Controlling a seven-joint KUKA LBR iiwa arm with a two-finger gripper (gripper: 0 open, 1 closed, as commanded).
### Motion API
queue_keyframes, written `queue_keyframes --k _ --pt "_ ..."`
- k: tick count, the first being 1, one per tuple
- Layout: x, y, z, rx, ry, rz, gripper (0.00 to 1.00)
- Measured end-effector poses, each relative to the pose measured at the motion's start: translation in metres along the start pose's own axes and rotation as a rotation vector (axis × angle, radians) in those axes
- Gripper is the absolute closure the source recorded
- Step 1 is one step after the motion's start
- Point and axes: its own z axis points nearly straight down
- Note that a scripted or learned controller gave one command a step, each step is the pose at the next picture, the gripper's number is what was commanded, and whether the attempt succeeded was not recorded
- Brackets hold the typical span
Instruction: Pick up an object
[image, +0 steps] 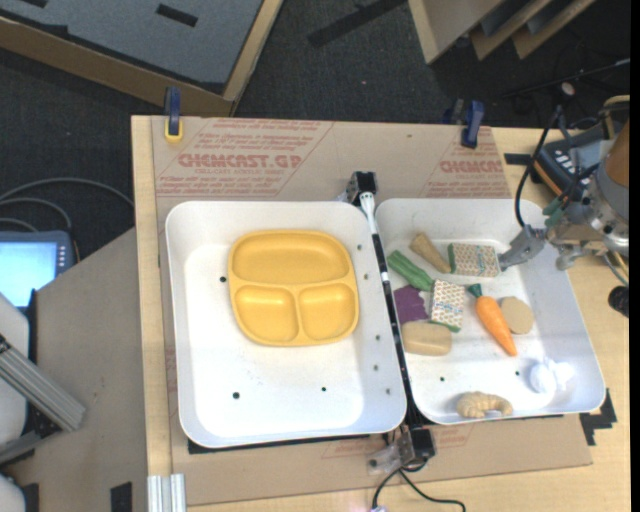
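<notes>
My gripper (545, 252) hangs over the far right part of the right bin (580, 330), open, with nothing between its fingers. Just left of it lies a patterned packet (473, 260). Below it are an orange carrot (495, 323) and a tan round piece (518, 316). Further left lie a tan stick (429, 252), a green piece (408, 269), a purple piece (408, 301), a second patterned packet (449, 303) and a beige block (427, 340). Near the front edge sit a lumpy tan piece (484, 404) and a clear whitish thing (546, 377).
The left bin (200, 370) holds a yellow divided plate (293, 285). A black-tipped rod (372, 235) runs along the ridge between the bins. Blue clamps (174, 112) (470, 122) hold the board at the back. Cables and equipment crowd the right edge (570, 160).
</notes>
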Motion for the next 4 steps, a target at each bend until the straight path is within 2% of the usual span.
queue_keyframes --k 1,2,3,4 --pt "0.007 0.004 0.121 -0.004 -0.002 0.001 0.0" --pt "0.036 -0.034 0.132 -0.013 -0.004 0.003 0.0" --pt "0.037 -0.033 0.121 -0.013 -0.002 0.001 1.0" --pt "0.116 -0.057 0.032 -0.004 0.002 -0.007 1.0"
